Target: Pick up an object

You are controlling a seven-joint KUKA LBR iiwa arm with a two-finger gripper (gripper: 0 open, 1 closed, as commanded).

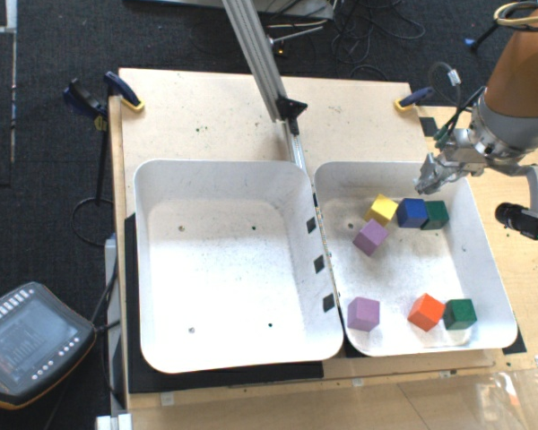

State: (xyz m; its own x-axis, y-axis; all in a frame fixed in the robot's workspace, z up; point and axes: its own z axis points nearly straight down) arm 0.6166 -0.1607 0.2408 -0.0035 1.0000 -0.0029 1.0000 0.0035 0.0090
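Observation:
The right bin (484, 267) holds several small cubes. A yellow cube (383, 210), a blue cube (412, 213) and a dark green cube (435, 214) sit in a row near its back. A purple cube (370, 237) lies just in front of the yellow one. Toward the front lie another purple cube (363, 313), an orange cube (426, 312) and a green cube (460, 313). My gripper (428, 184) hangs above the bin's back right, just behind the blue and dark green cubes, with nothing seen between its fingers.
The left bin (152, 240) stands beside the right one. A slanted metal rail (255, 47) runs down to the gap between the bins. Clamps (124, 90) grip the board's back corners. A teach pendant (31, 343) lies at the lower left.

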